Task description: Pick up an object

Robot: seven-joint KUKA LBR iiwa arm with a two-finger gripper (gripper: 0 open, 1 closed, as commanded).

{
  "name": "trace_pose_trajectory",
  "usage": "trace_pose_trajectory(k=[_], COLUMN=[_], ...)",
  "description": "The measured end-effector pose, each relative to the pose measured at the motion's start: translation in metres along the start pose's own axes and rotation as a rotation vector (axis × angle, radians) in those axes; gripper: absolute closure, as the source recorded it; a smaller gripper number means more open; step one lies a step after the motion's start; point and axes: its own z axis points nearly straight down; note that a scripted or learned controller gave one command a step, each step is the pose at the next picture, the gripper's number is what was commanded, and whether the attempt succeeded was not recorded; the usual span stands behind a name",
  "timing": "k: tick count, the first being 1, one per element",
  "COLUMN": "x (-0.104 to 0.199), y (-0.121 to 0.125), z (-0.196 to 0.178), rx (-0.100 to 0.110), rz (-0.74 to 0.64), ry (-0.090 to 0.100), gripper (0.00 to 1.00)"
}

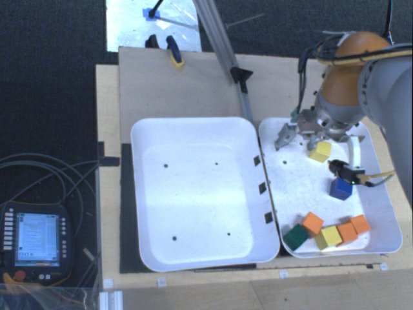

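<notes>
Six small cubes lie in the right-hand shallow white bin (381,202), and any of them would satisfy the task. A pale yellow cube (319,151) sits alone near the bin's far end, just beside my tool. A blue cube (341,188) rests a little nearer the camera, by a black cable end. Along the near wall lie a dark green cube (295,237), an orange cube (313,223), a brighter yellow cube (329,237) and a second orange cube (354,228), touching or nearly so.

My grey two-finger gripper (303,133) hangs over the far end of that bin, below the orange band (348,76) of my arm. Whether my jaws stand apart or together I cannot tell from this slant, and I see nothing between them.

I judge myself at the approach step, with no grasp made. The pale yellow cube looks the best target, being closest and free on all sides. Next I would need to centre over it, line my jaws with two opposite faces, then descend.

The left-hand white bin (145,173) plays no part.
</notes>
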Motion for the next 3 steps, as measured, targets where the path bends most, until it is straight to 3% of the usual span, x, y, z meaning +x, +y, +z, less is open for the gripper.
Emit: trace_pose_trajectory(k=[1, 3], x=[0.000, -0.001], y=[0.003, 0.011], z=[-0.016, -0.107], rx=[-0.010, -0.011], rz=[-0.003, -0.003], ry=[0.000, -0.001], gripper=[1.00, 1.00])
